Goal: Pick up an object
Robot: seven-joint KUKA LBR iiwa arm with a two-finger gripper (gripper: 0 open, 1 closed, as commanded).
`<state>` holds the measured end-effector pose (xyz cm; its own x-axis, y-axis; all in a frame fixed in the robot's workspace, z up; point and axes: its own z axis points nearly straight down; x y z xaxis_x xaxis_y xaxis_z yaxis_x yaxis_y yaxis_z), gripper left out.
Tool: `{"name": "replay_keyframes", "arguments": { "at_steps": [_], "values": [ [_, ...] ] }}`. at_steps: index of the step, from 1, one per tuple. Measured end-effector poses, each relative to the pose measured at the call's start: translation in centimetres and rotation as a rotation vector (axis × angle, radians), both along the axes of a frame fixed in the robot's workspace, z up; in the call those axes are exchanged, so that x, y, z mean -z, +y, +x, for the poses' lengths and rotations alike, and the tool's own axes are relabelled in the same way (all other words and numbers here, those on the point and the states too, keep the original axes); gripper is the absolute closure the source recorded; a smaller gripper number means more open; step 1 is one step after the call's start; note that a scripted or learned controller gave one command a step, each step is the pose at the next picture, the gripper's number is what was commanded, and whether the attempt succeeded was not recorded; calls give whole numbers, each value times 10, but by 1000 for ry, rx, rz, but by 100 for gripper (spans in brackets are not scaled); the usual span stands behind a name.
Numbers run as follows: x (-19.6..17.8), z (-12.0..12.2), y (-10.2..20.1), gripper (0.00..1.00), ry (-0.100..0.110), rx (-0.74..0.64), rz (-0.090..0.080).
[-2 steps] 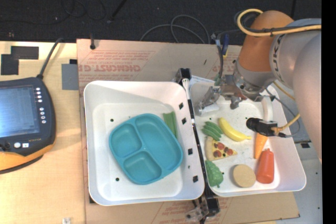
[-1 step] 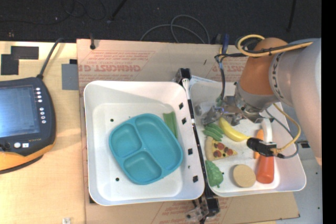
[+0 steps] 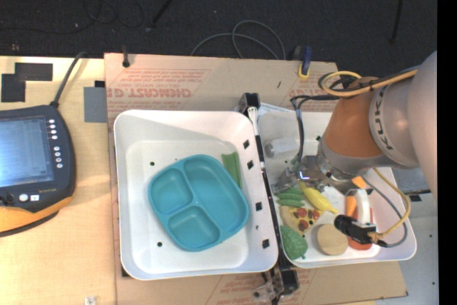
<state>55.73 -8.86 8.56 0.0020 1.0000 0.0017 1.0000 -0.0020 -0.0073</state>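
- The arm (image 3: pixel 385 121) comes in from the right and is bent down over the right bin (image 3: pixel 407 248), with the orange band sitting just above the pile of toy food.
- The gripper (image 3: pixel 303 173) looks like the dark metal bit poking out under the wrist, low in the bin. Honestly I can't tell how it's set — the wrist covers most of it and the rest is a blur of cables.
- No object is visibly gripped from this angle, so I wouldn't call anything picked up yet.
- Closest candidates: a yellow banana-ish piece (image 3: pixel 319 199) just below and slightly right of the gripper, and a green pepper-like piece (image 3: pixel 289 196) just below and slightly left. They sit side by side, nearly touching.
- The yellow one's long axis runs diagonally, upper-left to lower-right, so its near end points pretty much at the gripper — my guess is that's the target, and only a short drop away.
- Farther below: a green leafy thing (image 3: pixel 294 242), a tan round cookie-like piece (image 3: pixel 331 239), and some small red bits between them.
- Well off to the gripper's left, the left bin (image 3: pixel 136 153) holds a teal divided plate (image 3: pixel 197 202) with a green strip (image 3: pixel 232 166) at its edge. That's far less likely to be the pick.
- Risk as I see it: the pile is crowded, so a grab could snag two things or nudge them apart.
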Motion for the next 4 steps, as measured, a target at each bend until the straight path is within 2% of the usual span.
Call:
{"name": "replay_keyframes", "arguments": {
  "at_steps": [1,2,3,4],
  "values": [
    [-116,-73,42,0,-6,-5,1],
    [5,-84,-9,0,2,2,0],
    [-1,-50,-44,0,-4,-2,-1],
    [-1,-27,-111,0,5,-7,15]
  ]
}}
